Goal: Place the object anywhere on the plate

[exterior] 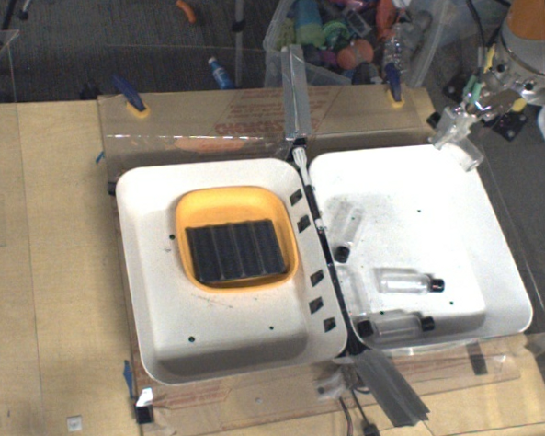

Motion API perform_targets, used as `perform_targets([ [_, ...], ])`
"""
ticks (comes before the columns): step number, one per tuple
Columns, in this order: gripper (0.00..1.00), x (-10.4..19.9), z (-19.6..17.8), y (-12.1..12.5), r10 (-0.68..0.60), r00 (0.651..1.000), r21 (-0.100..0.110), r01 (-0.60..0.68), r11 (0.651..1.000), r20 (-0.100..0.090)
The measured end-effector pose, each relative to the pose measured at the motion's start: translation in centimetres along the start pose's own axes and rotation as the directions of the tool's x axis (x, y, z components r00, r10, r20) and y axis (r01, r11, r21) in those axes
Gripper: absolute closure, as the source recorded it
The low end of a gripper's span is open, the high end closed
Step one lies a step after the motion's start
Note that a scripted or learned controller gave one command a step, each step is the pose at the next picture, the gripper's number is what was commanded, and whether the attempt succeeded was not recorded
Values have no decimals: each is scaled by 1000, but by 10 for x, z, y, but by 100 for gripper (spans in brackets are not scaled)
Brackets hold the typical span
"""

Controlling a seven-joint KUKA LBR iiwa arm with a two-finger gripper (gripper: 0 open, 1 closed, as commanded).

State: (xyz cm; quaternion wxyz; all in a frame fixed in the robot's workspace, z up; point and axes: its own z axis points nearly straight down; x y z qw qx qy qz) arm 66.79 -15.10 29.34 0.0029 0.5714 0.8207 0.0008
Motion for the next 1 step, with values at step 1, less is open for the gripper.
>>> perform_targets([
  [1, 100, -14, -15, -5, -213, 977, -1, 213, 977, 0],
])
